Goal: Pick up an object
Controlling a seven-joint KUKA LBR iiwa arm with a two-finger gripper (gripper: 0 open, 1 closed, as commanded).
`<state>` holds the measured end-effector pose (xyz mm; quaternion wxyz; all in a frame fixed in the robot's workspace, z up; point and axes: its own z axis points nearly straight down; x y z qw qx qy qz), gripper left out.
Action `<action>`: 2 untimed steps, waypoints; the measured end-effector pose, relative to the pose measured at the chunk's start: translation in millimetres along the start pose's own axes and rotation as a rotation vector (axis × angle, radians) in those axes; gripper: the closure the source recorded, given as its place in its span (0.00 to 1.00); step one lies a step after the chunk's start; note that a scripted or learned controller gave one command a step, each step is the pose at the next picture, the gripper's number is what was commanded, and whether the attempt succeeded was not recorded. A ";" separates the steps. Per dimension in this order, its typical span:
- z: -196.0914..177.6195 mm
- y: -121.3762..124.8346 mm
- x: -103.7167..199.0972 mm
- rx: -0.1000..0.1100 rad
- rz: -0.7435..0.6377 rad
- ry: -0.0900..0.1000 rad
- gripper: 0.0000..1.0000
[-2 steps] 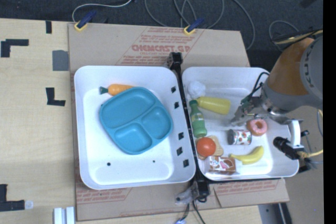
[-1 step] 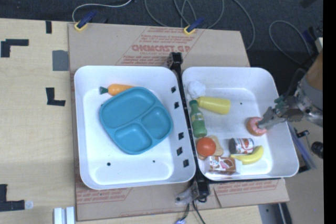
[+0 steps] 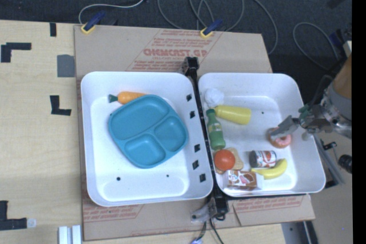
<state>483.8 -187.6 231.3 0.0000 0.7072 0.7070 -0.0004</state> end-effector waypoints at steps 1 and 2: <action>91.0 72.0 -22.3 0.003 -0.001 0.001 0.00; 137.8 53.0 -25.7 -0.022 -0.004 -0.006 0.00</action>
